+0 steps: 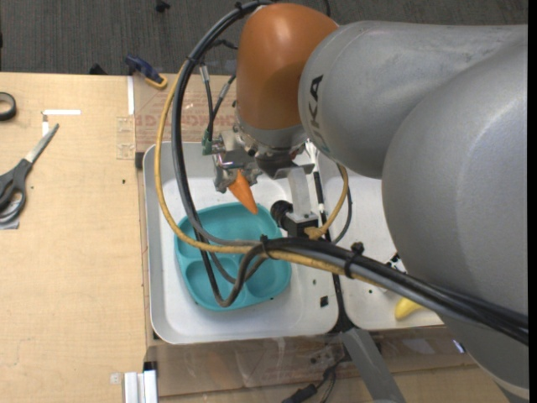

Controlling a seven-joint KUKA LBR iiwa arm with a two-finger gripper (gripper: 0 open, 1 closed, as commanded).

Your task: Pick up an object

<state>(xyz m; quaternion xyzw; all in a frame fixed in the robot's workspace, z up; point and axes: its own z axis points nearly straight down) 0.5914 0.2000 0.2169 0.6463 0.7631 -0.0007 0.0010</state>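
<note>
My gripper (239, 177) hangs over the left white bin (168, 309), just above the far rim of a teal divided plate (201, 284). An orange carrot-shaped piece (245, 195) sticks out from between the fingers, its pointed tip slanting down toward the plate. The gripper is shut on its thick end. The arm and its cables hide much of the plate's right side and the bin's middle.
A yellow object (407, 309) lies in the right bin (369, 313), partly hidden by the arm. Scissors (21, 179) and a roll of tape (7, 106) rest on the wooden bench to the left. A blue and yellow tool (144, 70) lies behind the bins.
</note>
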